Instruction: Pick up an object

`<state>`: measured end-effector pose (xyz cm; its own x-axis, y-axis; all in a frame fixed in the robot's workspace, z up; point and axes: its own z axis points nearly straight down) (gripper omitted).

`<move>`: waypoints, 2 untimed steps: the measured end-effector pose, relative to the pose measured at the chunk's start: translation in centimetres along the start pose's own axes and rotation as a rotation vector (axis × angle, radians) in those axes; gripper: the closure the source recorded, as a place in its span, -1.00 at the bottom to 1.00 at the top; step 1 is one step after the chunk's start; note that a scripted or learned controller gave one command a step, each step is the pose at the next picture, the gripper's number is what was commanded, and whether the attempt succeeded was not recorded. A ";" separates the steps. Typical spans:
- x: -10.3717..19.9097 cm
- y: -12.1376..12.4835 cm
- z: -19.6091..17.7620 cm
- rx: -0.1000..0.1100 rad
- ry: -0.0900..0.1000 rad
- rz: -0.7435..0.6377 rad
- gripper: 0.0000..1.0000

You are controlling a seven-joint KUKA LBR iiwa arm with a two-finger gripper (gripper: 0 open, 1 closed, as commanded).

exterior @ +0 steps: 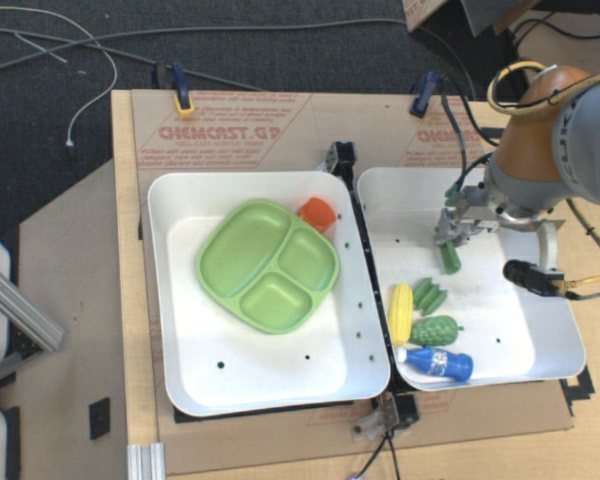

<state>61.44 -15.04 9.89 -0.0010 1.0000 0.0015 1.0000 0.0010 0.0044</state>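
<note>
Tabletop (230, 128) of brown printed cardboard lies on dark carpet and carries two shallow white bins side by side. The left bin (180, 368) is the bigger-looking of the pair and holds a light green divided plate (268, 265) with three compartments, set at a slant in the bin's middle. Touching the plate's upper right edge is a small orange object (318, 211).

The right bin (540, 353) has the grey arm (565, 133) with its orange band reaching over its upper right part. The gripper (448, 238) hangs low over the bin's upper middle, and a small dark green piece (450, 260) sticks out from between its fingers, so it is clamped on that piece; the piece's lower end is close to the bin floor, and whether it touches I cannot tell.

Near the bin's lower left corner sits a cluster of toys: a yellow corn cob (401, 312) upright along the bin's left wall, a green bean pod (430, 295) just beside it, a knobbly green fruit (435, 330) below that, and a blue and white bottle (439, 363) lying at the lower edge.
</note>
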 end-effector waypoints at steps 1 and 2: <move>-0.3 0.9 -4.7 -0.001 -0.003 0.000 1.00; 0.1 1.5 -9.3 -0.001 -0.003 -0.001 1.00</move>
<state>62.94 -14.99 19.15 -0.0018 1.0000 -0.0011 1.0000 0.0018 0.0055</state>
